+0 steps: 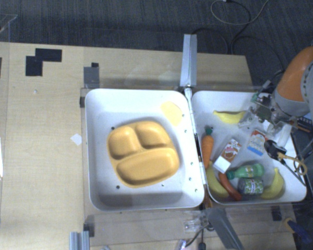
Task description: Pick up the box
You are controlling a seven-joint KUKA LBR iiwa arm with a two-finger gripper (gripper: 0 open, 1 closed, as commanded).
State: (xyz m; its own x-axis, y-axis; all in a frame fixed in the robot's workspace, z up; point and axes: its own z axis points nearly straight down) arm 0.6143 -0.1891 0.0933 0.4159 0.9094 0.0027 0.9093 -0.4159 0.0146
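Note:
A small box (230,150) with a reddish-brown face lies tilted in the middle of the right bin (301,194), with a white block (221,164) at its lower end. A second small white carton (256,141) with red and blue print lies just right of it. My gripper (257,113) hangs over the bin's upper right part, beside the right end of a yellow banana (228,117). It is above and to the right of both cartons, apart from them. Nothing shows in its grasp.
Around the box lie an orange carrot (207,148), a green bottle (248,170), a dark can (251,186), a red vegetable (230,185) and two more bananas (274,184). The left bin (94,139) holds a yellow divided tray (143,152). Cables (287,158) hang at the right rim.

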